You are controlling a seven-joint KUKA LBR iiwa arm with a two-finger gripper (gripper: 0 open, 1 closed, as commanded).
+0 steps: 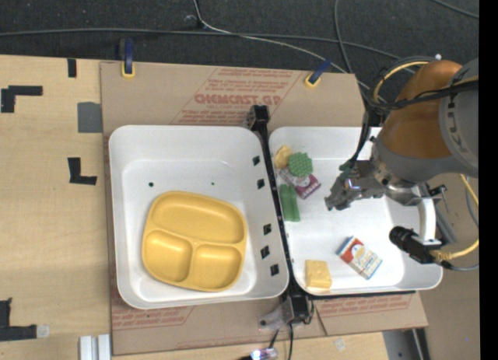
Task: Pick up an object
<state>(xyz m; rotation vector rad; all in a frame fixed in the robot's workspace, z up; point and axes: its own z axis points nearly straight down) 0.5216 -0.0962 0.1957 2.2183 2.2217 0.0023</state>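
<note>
My gripper [342, 193] hangs over the middle of the right bin [389, 284], reaching in from the right; nothing shows between its dark fingers. To its left, against the divider, lies a cluster: a small yellow piece [282, 155], a round green object [300, 165], a maroon item [310, 186] and a long green object [290, 204]. A small red, white and blue box [359, 257] lies below the gripper toward the front. A yellow block [317, 274] rests at the bin's front left corner.
The left bin [124, 156] holds a yellow tray [194, 239] with three compartments. The orange-banded arm [420, 129] covers the right bin's right side. Black cables run across the dark floor at the back. Cardboard lies under both bins.
</note>
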